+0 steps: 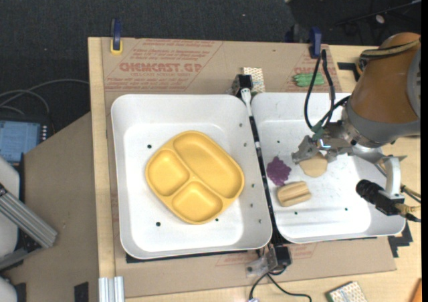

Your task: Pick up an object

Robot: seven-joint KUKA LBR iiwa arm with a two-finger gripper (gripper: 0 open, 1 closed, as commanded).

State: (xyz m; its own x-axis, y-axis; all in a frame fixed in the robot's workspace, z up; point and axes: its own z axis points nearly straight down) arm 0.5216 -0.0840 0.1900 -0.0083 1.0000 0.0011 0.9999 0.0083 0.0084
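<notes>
Claw down low in the right bin, hovering among the small pieces.

From the camera view, the claw (313,152) sits over the right bin (348,224); whether it's open or closed, I cannot tell. A pale round piece (313,168) lies right under it, a purple piece (278,171) just to its left, a tan bread roll (293,193) below. Well off to its left, the yellow divided plate (194,176) rests in the left bin (127,160).
</notes>
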